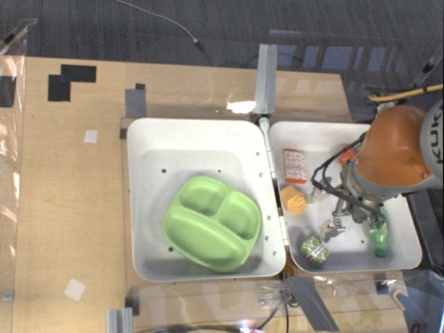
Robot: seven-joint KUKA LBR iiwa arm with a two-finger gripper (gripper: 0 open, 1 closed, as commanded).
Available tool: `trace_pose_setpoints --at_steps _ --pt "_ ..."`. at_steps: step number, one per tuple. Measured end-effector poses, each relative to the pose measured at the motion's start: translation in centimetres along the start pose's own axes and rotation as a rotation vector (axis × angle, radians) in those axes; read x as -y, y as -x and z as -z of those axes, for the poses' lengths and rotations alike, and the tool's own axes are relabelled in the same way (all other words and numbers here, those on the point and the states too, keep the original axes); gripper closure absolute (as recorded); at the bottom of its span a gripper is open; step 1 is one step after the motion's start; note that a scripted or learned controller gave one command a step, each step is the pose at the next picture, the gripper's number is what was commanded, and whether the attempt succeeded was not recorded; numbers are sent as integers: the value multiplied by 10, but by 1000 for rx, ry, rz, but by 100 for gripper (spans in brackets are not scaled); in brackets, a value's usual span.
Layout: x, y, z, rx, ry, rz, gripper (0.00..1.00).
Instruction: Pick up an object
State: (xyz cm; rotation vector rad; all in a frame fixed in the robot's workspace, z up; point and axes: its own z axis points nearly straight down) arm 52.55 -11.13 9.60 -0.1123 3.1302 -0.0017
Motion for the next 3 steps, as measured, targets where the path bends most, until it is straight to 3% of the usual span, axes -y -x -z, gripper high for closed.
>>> trace_pose_setpoints --at_steps 1,2,3 --pt "-1 3 12 8 -1 6 100" --pt "-20 27 -5 6 0 -385 100" --pt "-88 45 94 6 4 -553 100"
